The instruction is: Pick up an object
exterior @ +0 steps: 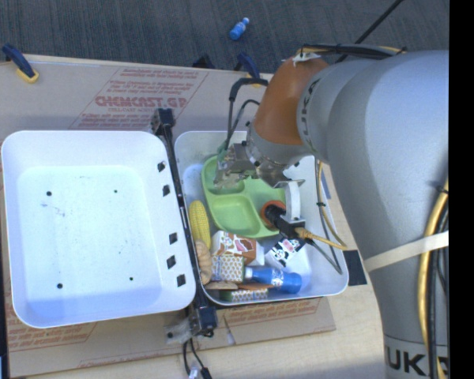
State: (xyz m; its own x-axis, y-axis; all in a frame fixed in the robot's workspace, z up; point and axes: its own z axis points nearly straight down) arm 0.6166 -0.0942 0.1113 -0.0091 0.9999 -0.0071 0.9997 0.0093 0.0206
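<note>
Over right bin [336, 281]: hand [231, 166], grip state unclear, above green tray [238, 212]; corn [199, 220], blue bottle [275, 279] alongside.

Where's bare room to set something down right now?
The left bin: its whole floor is bare. The right bin is crowded: green tray, corn cob, cartons and a blue bottle fill it, with the gripper over the tray.

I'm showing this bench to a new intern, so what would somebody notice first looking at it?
Probably the big grey arm with its orange band, reaching in from the right, its end effector down over a bright green tray in the right bin. That bin is crowded: a yellow corn cob, a blue bottle and small printed cartons sit along its near side. The left bin shows a bare white floor.
</note>
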